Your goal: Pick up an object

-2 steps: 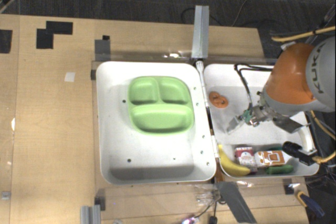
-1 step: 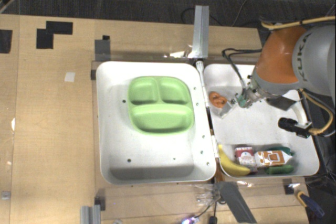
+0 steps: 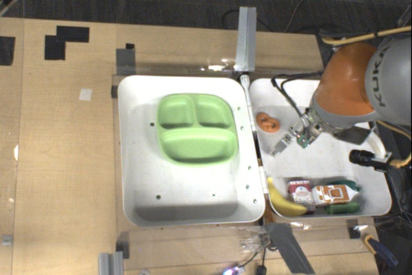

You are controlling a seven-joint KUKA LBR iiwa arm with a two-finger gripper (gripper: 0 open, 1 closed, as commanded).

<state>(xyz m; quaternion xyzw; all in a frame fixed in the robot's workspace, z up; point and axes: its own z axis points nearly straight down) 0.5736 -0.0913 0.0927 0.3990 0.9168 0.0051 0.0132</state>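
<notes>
Fingers of the two-finger gripper (image 3: pixel 280 145): spread or closed, I cannot tell; it hangs mid right white bin (image 3: pixel 380 203), beside the small orange ring-shaped object (image 3: pixel 268 122) by the left wall; centre above before descending.

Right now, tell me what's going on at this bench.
A grey and orange robot arm reaches in from the right over the right bin. Its gripper hangs low near the bin's left side, beside a small orange object, with nothing visibly held. A banana and a few packaged items lie along the bin's near edge. The left bin holds a green divided tray, untouched. No pick has happened yet.
</notes>
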